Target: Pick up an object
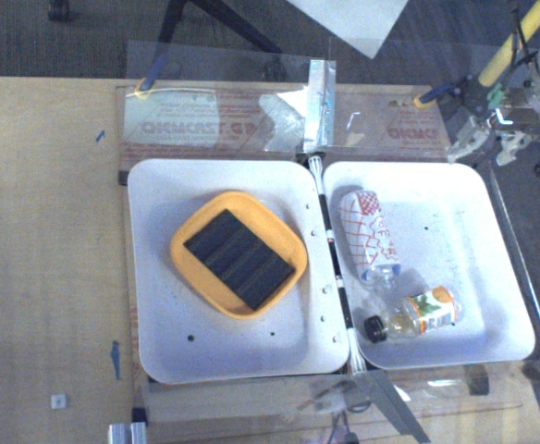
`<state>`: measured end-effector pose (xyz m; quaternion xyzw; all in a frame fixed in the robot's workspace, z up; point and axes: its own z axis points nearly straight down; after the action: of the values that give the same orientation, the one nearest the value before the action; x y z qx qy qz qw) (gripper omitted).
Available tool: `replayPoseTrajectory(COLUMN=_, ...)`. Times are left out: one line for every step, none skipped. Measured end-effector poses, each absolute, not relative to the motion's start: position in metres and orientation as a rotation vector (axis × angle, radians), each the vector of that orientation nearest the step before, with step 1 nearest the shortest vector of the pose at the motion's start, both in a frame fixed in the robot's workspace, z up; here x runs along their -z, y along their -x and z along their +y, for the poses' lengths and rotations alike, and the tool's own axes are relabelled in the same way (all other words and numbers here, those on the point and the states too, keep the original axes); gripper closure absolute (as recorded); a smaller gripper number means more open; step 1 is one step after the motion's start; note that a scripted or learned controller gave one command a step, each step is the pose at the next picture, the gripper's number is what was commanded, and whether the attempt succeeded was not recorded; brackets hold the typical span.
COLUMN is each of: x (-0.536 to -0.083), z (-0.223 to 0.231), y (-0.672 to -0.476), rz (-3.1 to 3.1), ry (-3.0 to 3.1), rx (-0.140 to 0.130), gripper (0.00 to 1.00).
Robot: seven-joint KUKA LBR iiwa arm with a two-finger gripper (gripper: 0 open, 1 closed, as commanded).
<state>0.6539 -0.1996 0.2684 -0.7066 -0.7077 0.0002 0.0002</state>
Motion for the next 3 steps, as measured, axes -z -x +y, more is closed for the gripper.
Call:
replayPoseTrajectory(x=-0.123, z=-0.151, y=-0.561, rz=-2.372, ry=2.060, rx=0.000, gripper=0.00)
replayPoseTrajectory(x=-0.088, z=-0.178, y=-0.512, rz=-2.419, ry=2.013, rx=0.005, gripper=0.00)
replayPoseTrajectory(x=-0.089, z=-0.117, y=-0.482, rz=-2.557, ry=1.837, rx=0.008, gripper=0.00)
